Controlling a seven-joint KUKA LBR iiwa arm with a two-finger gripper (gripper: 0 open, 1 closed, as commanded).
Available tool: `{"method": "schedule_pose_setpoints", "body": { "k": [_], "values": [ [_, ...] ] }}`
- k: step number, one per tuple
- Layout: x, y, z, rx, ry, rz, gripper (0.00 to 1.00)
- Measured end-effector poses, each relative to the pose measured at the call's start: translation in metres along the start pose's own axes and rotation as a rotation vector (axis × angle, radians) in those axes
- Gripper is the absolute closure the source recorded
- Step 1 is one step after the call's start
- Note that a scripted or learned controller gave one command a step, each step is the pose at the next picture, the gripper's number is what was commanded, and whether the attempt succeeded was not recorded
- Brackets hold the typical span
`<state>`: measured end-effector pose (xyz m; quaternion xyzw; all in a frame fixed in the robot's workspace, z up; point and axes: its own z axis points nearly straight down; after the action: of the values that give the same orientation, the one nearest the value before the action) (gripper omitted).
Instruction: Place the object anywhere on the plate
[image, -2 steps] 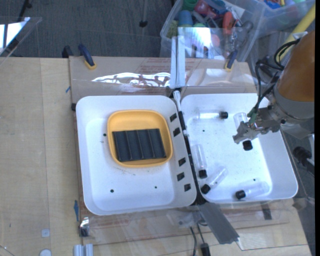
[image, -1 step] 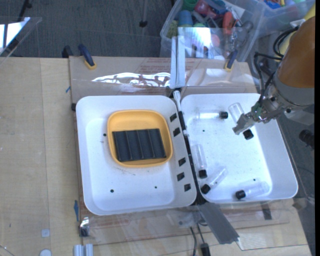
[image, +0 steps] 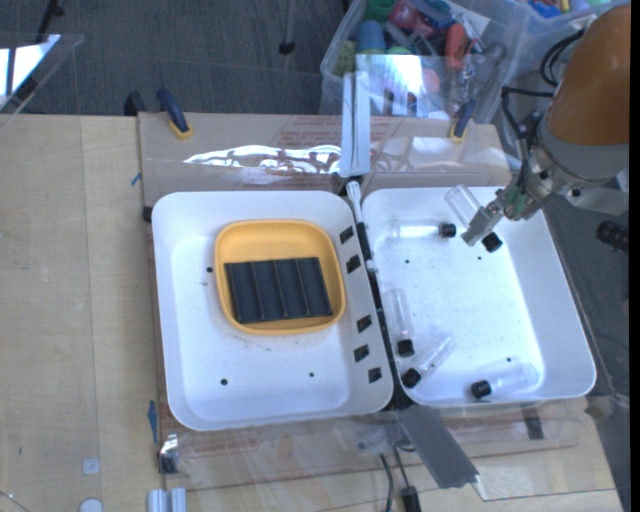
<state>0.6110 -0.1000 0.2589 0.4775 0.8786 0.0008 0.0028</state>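
The bench (image: 70, 300) carries two shallow white bins side by side. The left bin (image: 190, 390) contains the yellow plate (image: 232, 245), a rounded square dish with a dark ribbed insert (image: 277, 290) on its floor. The right bin (image: 560, 340) contains several clear vials with black caps.

The arm (image: 600, 90) enters from the right and sets the pincer (image: 482, 228) over the upper part of the right bin. Whether the pincer is wide, narrow or holding anything cannot be determined at this resolution.

Governing relation: the nearest vial (image: 420, 231) lies just to the left of the pincer, its long axis running roughly left to right, black cap toward the pincer. Contact between the two cannot be confirmed.

The other vials lie well apart from the pincer, toward the near edge: one beside the centre divider (image: 398, 322), one tilted below it (image: 424, 362), and one in the lower right corner (image: 506, 382).

The plate lies well to the left of the pincer, across the divider; judged from this layout, the transfer to it is not yet done.
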Motion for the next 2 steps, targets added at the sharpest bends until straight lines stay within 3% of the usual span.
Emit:
{"method": "schedule_pose_setpoints", "body": {
  "k": [2],
  "values": [
    [-0.009,0.041,0.004,-0.003,-0.001,-0.544,1.0]
  ]
}}
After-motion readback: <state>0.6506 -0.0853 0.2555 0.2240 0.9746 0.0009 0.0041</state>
